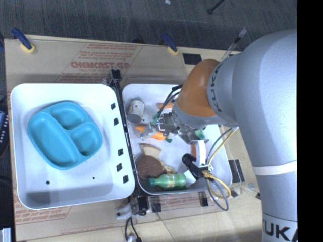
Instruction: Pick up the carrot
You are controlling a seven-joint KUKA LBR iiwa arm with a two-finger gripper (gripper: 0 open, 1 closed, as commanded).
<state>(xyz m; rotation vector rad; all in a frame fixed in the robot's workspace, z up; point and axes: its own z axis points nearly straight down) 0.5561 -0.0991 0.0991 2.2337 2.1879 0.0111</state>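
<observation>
The arm's wrist hangs low over the middle of the right bin [129, 92]. My gripper [162, 126] points down to the left beneath the orange band. An orange carrot [158, 134] lies on the bin floor right at the gripper's tip, partly covered by it. A smaller orange piece [140, 128] sits just to its left. I cannot tell whether the carrot is between the gripper's tips or only beside them.
In the right bin are a grey can [135, 109] at the back left, a beige wedge [150, 149], a brown round item [147, 167] and a green bottle [169, 181] along the front. A blue divided plate [64, 133] lies in the left bin [30, 198].
</observation>
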